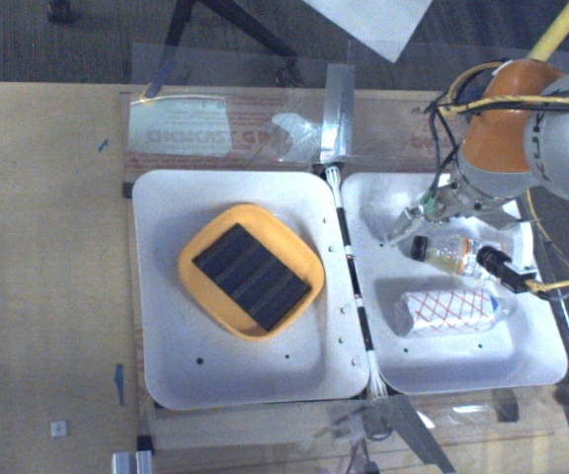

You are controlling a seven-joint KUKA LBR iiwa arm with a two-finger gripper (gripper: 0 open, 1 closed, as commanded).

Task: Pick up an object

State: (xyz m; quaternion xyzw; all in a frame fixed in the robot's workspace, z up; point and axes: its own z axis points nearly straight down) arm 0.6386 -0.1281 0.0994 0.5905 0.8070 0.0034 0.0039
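Left bin (166, 363) holds the yellow tray with a dark ribbed top (251, 282), right bin (531, 358) holds a small clear bottle (445, 254) above a red-crosshatched white packet (449, 310), and the gripper (425, 212) hangs just over that bottle, fingers too blurred to call.

No lettering can be read

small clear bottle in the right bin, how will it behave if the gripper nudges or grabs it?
The small clear bottle lies on its side in the right bin, so a nudge would probably roll it. Its smooth, rounded body may slip between fingers. It looks light for its size, likely skidding before the gripper closes.
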